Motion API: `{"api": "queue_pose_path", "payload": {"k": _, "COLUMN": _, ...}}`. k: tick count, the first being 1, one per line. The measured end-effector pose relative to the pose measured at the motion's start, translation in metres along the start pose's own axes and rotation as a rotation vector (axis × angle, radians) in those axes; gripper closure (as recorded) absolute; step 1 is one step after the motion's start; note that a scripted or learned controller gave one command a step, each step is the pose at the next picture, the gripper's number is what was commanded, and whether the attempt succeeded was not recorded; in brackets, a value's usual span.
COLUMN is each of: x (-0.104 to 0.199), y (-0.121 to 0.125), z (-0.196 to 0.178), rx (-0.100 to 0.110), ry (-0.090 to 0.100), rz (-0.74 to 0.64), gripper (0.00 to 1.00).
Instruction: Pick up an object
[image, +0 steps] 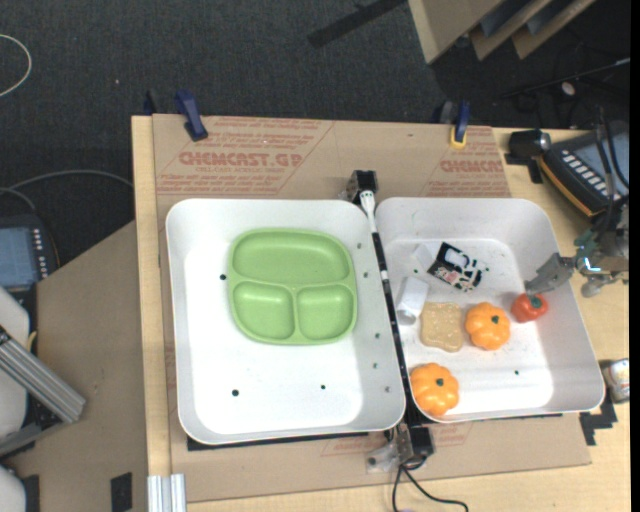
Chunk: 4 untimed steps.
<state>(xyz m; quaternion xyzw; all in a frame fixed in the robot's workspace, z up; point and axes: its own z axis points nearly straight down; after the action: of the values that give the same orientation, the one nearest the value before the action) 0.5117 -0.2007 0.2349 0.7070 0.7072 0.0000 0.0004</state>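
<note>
Gripper (556, 270) at right bin's (575, 372) right rim, finger state unclear, nothing visibly pinched. Red tomato (529, 307) just beside it; two orange pumpkins (487, 326), tan cracker (442, 327) nearby. Green tray (292, 286) in left bin (270, 400).

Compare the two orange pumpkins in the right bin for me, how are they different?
The front pumpkin sits near the front rim of the right bin, apart from the other items; the back pumpkin lies mid-bin, right against the tan bread slice. The front pumpkin looks slightly larger and more yellow-orange; the back pumpkin looks a deeper orange. The back pumpkin is nearer the small red tomato. Both are round, ribbed and orange.
</note>
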Motion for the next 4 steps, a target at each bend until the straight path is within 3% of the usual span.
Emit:
{"api": "queue_pose_path", "payload": {"k": 1, "x": -0.026, "y": -0.033, "z": -0.068, "rx": -0.007, "ry": -0.005, "rz": 0.004, "gripper": 0.0}}
{"api": "queue_pose_path", "payload": {"k": 2, "x": -0.024, "y": -0.031, "z": -0.075, "rx": -0.005, "ry": -0.003, "rz": 0.0, "gripper": 1.0}}
{"api": "queue_pose_path", "payload": {"k": 3, "x": -0.024, "y": -0.031, "z": -0.192, "rx": -0.015, "ry": -0.007, "rz": -0.002, "gripper": 1.0}}
{"api": "queue_pose_path", "payload": {"k": 4, "x": -0.023, "y": -0.033, "z": -0.126, "rx": 0.006, "ry": 0.002, "rz": 0.001, "gripper": 1.0}}
